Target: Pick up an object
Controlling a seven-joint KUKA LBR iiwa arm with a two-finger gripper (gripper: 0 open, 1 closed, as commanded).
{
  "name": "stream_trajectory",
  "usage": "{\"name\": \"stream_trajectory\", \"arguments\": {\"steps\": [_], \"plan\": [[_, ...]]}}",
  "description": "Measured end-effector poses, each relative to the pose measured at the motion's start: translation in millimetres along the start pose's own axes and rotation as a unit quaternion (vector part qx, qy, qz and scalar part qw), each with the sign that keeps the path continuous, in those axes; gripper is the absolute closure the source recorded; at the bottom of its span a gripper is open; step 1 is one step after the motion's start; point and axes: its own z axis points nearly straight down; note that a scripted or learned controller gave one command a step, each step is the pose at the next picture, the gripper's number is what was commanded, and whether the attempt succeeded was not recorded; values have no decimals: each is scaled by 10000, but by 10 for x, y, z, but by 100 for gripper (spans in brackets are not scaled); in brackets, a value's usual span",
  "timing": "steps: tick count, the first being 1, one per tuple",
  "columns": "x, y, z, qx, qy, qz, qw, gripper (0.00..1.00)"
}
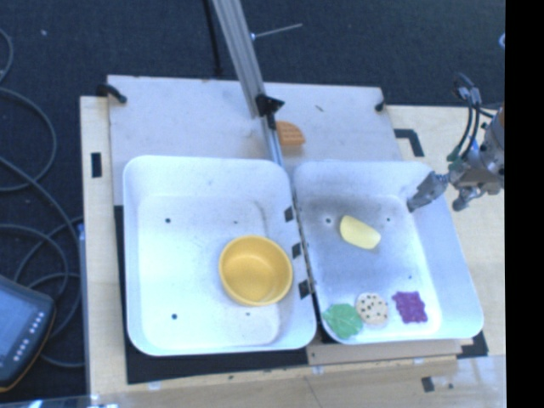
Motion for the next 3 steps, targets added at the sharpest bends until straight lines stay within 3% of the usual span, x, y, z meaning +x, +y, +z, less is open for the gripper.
{"name": "stream_trajectory", "arguments": {"steps": [1, 3], "plan": [[0, 0, 0, 0, 1, 1, 10000, 0], [-73, -113, 1045, 30, -9, 17, 10000, 0]]}}
